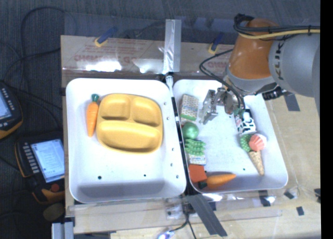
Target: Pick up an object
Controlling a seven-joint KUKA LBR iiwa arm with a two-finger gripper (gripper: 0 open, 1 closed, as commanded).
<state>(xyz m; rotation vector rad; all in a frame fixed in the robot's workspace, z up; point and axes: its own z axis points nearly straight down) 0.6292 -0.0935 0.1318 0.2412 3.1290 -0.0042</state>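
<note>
My gripper (218,109) hangs over the upper middle of the right bin (270,128), its metal fingers (208,109) spread apart with nothing between them. Just left of it lies a pale checkered packet (189,107). Below that sit a green ball (190,130) and a green pea pod (195,148). A black-and-white bottle (245,122) lies to the gripper's right, with an ice cream cone (255,152) below it. An orange carrot (220,179) and a red block (197,172) rest at the bin's near edge.
The left bin (78,170) holds a yellow divided tray (130,122) and a second carrot (92,117) beside it. The grey arm with its orange band (250,55) reaches in over the right bin's far edge. Handheld devices (41,160) lie left of the bench.
</note>
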